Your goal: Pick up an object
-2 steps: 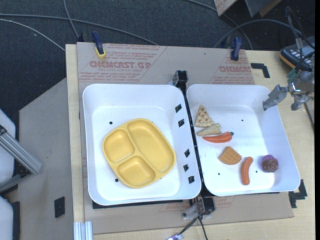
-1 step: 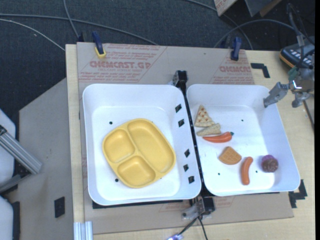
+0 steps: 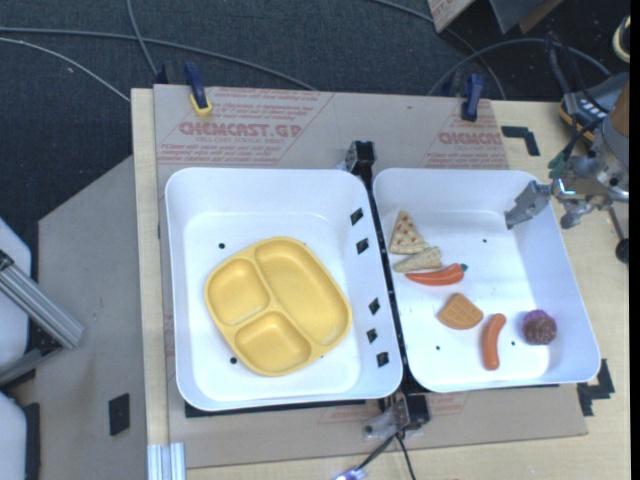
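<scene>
Within the right-hand white bin [image 3: 575, 298], the food items are found left of and below the gripper [image 3: 545, 200], whose grip state cannot be determined.

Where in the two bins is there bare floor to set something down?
Right bin: bare along the far wall, beyond the crackers. Its near-left half is crowded: chili, sausage, purple ball. Left bin: bare strip beyond the yellow tray.
</scene>
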You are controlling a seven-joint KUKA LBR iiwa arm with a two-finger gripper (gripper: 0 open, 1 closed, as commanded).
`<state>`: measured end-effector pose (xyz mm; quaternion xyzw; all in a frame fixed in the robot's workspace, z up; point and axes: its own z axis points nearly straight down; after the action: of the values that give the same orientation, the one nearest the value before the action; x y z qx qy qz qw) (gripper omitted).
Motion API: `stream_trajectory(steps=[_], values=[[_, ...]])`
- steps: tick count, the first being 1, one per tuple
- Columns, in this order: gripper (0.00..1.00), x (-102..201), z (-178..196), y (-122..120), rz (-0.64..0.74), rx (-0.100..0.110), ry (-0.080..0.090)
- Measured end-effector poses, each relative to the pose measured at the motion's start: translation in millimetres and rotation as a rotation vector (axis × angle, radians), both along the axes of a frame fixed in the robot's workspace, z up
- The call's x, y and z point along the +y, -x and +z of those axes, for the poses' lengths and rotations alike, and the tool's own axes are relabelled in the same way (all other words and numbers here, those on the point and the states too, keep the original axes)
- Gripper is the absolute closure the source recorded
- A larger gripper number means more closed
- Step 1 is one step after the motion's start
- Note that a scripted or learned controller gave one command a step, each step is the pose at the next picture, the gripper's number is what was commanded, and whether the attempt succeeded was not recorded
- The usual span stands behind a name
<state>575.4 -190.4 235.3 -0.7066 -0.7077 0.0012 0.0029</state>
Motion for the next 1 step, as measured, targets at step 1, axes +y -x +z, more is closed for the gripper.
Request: stream_trajectory(steps=[1], values=[[0.00,-7.2,-46.7,4.7,-0.002,-0.001,0.000]])
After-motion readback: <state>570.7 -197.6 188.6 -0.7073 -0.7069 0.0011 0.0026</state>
